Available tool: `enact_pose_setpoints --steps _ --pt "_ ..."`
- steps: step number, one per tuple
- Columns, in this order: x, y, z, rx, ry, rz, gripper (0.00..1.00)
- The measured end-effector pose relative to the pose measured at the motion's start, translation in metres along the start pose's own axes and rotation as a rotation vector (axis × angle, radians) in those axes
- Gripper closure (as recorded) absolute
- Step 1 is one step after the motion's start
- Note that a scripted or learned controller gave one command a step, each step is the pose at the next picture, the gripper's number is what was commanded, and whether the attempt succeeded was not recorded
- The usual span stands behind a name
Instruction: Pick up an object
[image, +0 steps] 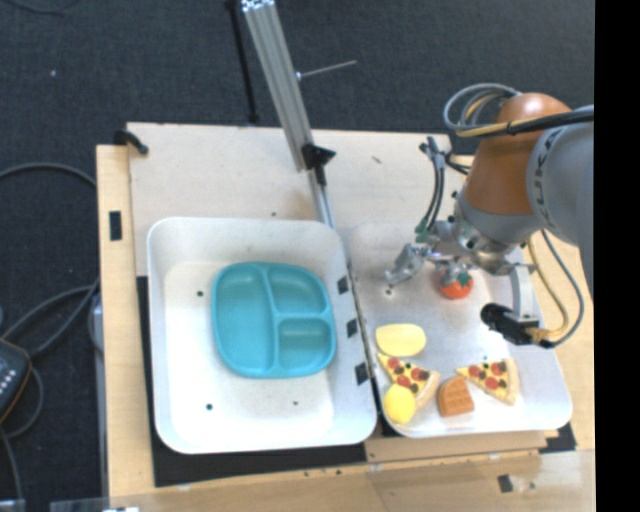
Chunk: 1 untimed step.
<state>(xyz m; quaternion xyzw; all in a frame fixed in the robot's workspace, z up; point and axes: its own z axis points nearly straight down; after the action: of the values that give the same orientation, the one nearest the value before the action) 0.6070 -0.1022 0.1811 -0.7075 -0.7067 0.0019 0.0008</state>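
Observation:
In the right bin (540, 400) lie several toy foods. A red tomato (456, 286) sits near the bin's middle, and a yellow oval piece (400, 340) lies left of it. Along the front edge are a pizza slice (409, 377), a yellow lemon (399, 405), an orange bread piece (455, 398) and a second pizza slice (492, 378). My gripper (440, 260) hangs low over the back of this bin, right beside the tomato and partly covering its top. I cannot make out whether anything is held.
The left bin (180, 400) holds a teal divided plate (272, 320). A slanted metal post (285, 85) rises behind the bins. The arm's orange band (510, 170) and cables (545, 300) overhang the right bin's back right part.

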Motion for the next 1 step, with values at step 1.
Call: enact_pose_setpoints --steps 1 --pt "0.0019 -0.0033 0.0631 0.002 0.001 0.0 0.0"
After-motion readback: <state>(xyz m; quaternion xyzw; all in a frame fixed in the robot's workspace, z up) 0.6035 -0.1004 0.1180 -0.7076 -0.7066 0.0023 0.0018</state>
